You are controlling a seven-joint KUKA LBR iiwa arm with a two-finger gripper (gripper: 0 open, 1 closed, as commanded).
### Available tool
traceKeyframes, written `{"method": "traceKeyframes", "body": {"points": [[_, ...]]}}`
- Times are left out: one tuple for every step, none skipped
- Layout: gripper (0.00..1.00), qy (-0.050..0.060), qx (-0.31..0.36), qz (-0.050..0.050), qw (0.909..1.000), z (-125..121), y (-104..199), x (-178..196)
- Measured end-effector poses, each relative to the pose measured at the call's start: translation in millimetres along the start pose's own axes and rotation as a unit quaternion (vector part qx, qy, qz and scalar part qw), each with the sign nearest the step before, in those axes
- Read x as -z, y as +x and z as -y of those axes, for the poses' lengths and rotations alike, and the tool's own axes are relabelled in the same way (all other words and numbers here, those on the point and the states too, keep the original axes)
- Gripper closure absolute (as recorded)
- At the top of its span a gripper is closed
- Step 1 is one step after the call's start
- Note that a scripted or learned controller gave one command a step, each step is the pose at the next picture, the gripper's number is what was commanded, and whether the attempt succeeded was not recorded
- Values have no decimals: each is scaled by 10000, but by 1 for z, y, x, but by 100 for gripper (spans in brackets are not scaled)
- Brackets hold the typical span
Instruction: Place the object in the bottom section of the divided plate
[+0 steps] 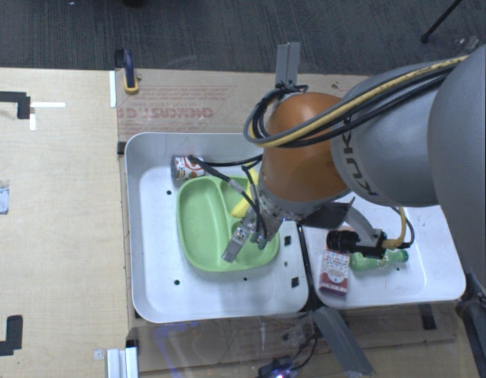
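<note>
Light green divided plate (pixel 202 227) with a raised divider.

I see the divided plate (pixel 202 225), pale green and rounded, lying flat in the left bin, just left of frame centre, its ridges splitting it into sections. A small yellow object (pixel 241 206) sits at its right side (mostly hidden, so I can't tell which section).
</note>
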State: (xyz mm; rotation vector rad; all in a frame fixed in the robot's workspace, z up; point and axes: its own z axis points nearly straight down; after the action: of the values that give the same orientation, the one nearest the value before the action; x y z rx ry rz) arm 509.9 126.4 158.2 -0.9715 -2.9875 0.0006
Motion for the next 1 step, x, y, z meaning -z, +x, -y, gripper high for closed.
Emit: {"method": "traceKeyframes", "body": {"points": [[0, -5, 215, 9, 9998, 34, -84, 95]]}}
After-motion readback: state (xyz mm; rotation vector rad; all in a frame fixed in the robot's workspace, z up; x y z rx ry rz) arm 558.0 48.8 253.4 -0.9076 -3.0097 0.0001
